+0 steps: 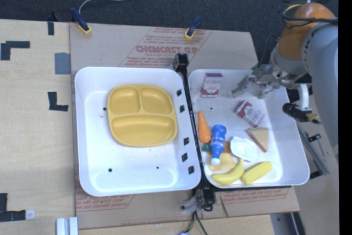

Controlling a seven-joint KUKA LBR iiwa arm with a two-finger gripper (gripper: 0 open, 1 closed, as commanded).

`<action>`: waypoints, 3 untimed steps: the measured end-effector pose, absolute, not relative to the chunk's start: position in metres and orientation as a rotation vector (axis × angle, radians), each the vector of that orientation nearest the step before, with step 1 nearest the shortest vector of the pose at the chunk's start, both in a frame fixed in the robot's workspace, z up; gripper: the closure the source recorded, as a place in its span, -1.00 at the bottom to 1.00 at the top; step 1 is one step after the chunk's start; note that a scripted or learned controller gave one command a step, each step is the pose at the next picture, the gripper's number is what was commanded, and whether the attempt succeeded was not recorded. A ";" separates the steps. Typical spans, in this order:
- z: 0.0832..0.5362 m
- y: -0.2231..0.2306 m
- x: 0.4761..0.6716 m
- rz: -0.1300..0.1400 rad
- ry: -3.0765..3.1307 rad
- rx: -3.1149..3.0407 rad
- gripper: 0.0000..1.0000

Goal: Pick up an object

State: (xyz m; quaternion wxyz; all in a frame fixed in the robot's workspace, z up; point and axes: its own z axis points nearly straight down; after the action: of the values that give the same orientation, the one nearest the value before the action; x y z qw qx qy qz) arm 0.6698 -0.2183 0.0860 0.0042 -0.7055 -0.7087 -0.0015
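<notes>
The right bin (291, 157) holds several toy foods. A red and white carton (212, 85) lies at its back left and a red and white packet (250, 113) near the middle. Toward the front are an orange carrot (203, 126), a blue bottle (218, 143), a white lump (242, 148), a tan wedge (259, 137), a yellow banana (228, 170) and a corn cob (256, 171). My gripper (251, 88) hangs over the bin's back right part, just behind the packet and right of the carton. It is open, with nothing between its fingers.
The left bin (88, 135) bears a yellow divided plate (142, 115). A black divider (186, 113) runs between the bins. The grey arm with its orange band (300, 30) comes in from the right. Clamps and a cable sit on the cardboard behind the bins.
</notes>
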 end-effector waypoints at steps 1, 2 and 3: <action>0.086 -0.217 0.669 -0.002 -2.221 -2.216 -1.00; 0.087 -0.211 0.669 -0.001 -2.226 -2.223 -1.00; 0.086 -0.212 0.669 -0.001 -2.225 -2.221 -1.00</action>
State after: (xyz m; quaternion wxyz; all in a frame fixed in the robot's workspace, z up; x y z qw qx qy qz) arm 0.6695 -0.2122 0.0865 -0.0012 -0.7064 -0.7078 -0.0003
